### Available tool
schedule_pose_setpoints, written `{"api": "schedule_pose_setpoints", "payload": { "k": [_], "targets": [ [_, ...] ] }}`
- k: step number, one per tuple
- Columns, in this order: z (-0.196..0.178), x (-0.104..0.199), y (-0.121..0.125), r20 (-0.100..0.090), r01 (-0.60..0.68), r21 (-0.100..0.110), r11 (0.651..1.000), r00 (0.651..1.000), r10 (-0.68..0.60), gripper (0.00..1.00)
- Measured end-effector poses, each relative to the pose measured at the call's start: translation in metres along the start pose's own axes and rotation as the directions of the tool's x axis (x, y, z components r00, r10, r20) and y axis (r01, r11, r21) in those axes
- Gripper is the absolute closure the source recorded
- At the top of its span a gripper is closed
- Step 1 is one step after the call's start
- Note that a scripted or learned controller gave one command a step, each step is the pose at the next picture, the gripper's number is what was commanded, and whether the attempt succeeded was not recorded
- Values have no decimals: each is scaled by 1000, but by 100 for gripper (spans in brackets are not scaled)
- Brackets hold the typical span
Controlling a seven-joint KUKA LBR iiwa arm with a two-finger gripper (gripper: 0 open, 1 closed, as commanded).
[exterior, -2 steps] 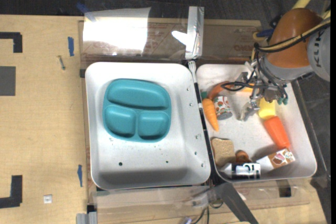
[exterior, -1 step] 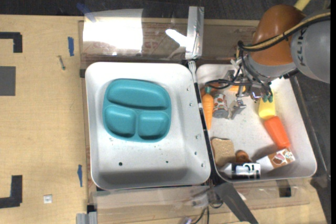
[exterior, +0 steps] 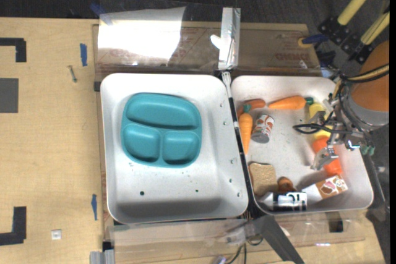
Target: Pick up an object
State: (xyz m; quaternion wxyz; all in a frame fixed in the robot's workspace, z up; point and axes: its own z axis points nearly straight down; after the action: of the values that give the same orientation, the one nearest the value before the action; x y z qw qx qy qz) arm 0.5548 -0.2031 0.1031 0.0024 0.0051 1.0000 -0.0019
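Observation:
The right bin (exterior: 284, 148) holds several small things. One orange carrot (exterior: 288, 103) lies near the back and another carrot (exterior: 245, 130) lies along the left wall. A small can (exterior: 263, 128) sits between them. A bread slice (exterior: 263, 177), a brown lump (exterior: 284, 183), a black bottle (exterior: 288, 199) and a small printed box (exterior: 331, 185) lie toward the front. My gripper (exterior: 327, 148) reaches down over the bin's right side. It is right beside a yellow piece (exterior: 317, 109) and an orange piece (exterior: 333, 166), with dark cables around it.
The left bin (exterior: 124, 195) holds a teal divided plate (exterior: 162, 128). A clear plastic sheet (exterior: 142, 37) and a metal divider (exterior: 229, 37) stand behind the bins. The arm's orange band (exterior: 377, 93) hangs over the right bin's far right rim.

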Motion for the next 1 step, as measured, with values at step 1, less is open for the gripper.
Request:
{"api": "schedule_pose_setpoints", "payload": {
  "k": [1],
  "targets": [
    [15, 40, -18, 6, -124, -6, 992, 992, 124, 0]
  ]
}}
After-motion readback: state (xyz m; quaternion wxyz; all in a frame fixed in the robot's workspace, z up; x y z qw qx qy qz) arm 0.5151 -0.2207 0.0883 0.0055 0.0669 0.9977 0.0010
